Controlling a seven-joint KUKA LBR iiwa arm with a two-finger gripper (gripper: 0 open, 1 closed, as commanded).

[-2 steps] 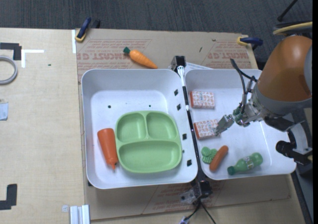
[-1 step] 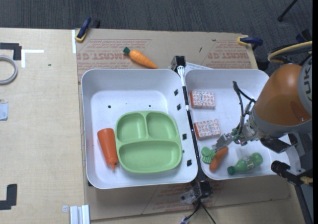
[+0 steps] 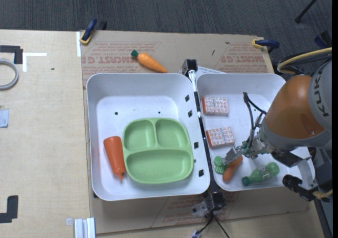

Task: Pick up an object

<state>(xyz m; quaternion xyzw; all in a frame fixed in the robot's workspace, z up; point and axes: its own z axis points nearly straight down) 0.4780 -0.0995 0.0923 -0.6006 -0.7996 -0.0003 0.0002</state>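
The hand is low in the right bin, at the end of the grey arm with the orange band that enters from the right. Its metal fingers point down and to the left, directly over a small carrot that lies at a slant near the bin's front edge. The fingertips appear to touch the carrot's upper end, beside its green top, but whether they are apart or closed cannot be told at this size, nor whether the carrot sits between them.

Just right of the hand, a green bottle lies on its side on the bin floor. Just above and left of the hand sits a small red-and-white patterned box; a second matching box sits further up the same bin.

Left of the hand, across the divide, the left bin holds a green sectioned plate with a large orange carrot-shaped piece touching its left rim.

Well beyond the hand, behind both bins, another toy carrot lies on the cardboard sheet covering the surface.
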